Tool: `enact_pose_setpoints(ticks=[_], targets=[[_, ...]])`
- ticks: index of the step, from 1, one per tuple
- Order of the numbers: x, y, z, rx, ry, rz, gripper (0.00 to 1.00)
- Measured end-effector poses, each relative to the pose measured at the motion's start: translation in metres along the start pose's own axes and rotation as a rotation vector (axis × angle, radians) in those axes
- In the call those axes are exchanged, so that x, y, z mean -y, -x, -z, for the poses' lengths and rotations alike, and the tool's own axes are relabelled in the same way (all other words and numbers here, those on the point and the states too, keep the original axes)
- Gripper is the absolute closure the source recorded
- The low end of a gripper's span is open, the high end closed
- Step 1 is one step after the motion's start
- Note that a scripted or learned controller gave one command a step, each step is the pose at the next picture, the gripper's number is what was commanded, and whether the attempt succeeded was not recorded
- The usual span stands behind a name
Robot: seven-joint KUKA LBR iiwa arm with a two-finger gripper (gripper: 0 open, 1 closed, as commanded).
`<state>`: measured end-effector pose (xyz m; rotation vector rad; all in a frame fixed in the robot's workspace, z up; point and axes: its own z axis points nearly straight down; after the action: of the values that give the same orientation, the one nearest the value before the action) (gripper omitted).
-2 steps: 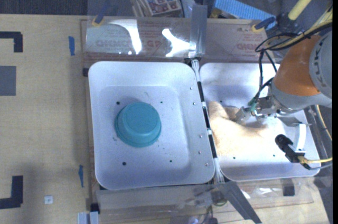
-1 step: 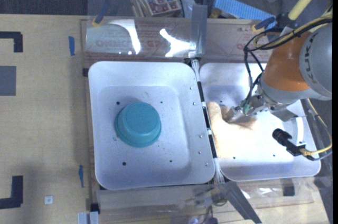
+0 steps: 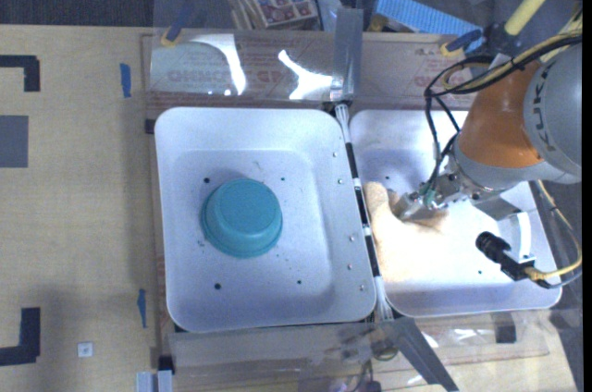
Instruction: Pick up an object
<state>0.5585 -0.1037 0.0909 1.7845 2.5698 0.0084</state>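
1. Teal bowl (image 3: pixel 242 216) sits upside down in the left bin (image 3: pixel 185 145), slightly left of the bin's middle, resting flat on the white floor with nothing touching it.
2. A pale tan, soft-looking object (image 3: pixel 377 196) lies in the right bin (image 3: pixel 388 129), against that bin's left wall near the divider between the two bins; what it is cannot be made out.
3. The gripper (image 3: pixel 413 205) is down inside the right bin, just beside the tan object, well apart from the teal bowl.
4. Whether it is spread or closed, and whether it has hold of anything, cannot be told: the tip is small and blurred.
5. The arm (image 3: pixel 504 127) reaches in from the right, its orange band above the wrist, with black cables (image 3: pixel 439 117) looping beside it.
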Motion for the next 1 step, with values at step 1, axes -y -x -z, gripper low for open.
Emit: enact_pose_setpoints(ticks=[1], targets=[[0.0, 0.0, 0.0, 0.0, 0.0, 0.0, 0.0]])
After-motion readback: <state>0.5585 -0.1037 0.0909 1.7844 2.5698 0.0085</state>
